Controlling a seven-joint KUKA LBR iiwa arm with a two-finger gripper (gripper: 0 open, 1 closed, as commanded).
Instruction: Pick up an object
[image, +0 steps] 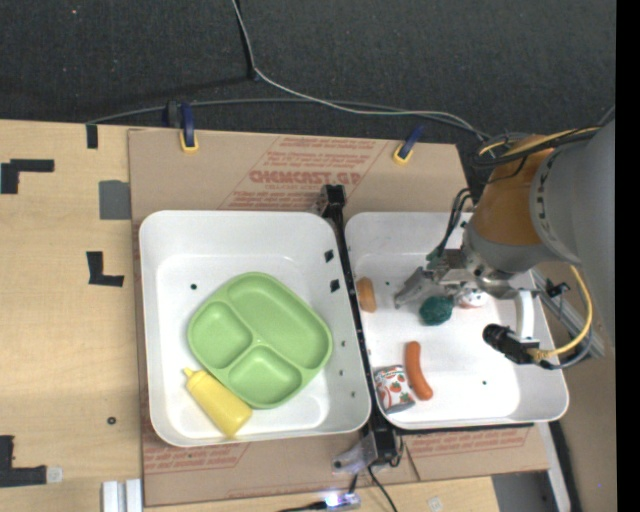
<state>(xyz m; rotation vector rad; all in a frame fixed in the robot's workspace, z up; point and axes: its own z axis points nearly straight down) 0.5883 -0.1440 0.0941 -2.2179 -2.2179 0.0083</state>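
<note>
Dark green round object lies in the right bin, near that bin's centre, directly under the tool. Tool sits low over it; whether it is spread or closed cannot be told, and no object is seen between its parts. Judgement: approach made, grasp and lift not yet confirmed. Also in the right bin: orange sausage-shaped piece toward the near wall, small printed packet beside it, tan piece by the left wall. Left bin, adjoining the right bin, holds a green divided plate and a yellow bottle.
</note>
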